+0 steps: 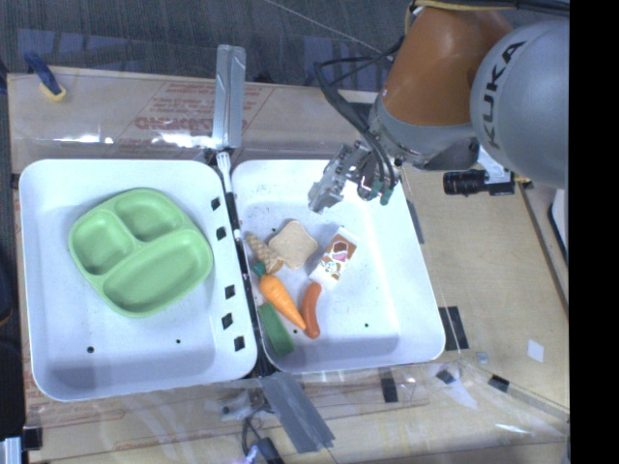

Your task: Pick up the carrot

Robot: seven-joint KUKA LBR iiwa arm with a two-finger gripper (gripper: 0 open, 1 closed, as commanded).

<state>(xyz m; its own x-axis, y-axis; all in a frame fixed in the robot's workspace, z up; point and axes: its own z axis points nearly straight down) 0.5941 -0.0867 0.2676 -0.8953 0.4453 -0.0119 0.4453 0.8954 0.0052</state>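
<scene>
The toy carrot (281, 301) looks light, stiff and smooth, best pinched across its thick middle; the hand (350, 184) hangs above, its opening indiscernible.

Green item (278, 332) partly under carrot (282, 301); arm (503, 75) cut off top/right.

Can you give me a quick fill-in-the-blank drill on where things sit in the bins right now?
1. The carrot lies in the ____ bin of the camera view.
2. The green divided plate has ____ compartments.
3. Directly right of the carrot lies a ____.
4. The claw hovers over the right bin's ____ end, apart from the carrot.

Missing words: right; three; sausage; far
</scene>
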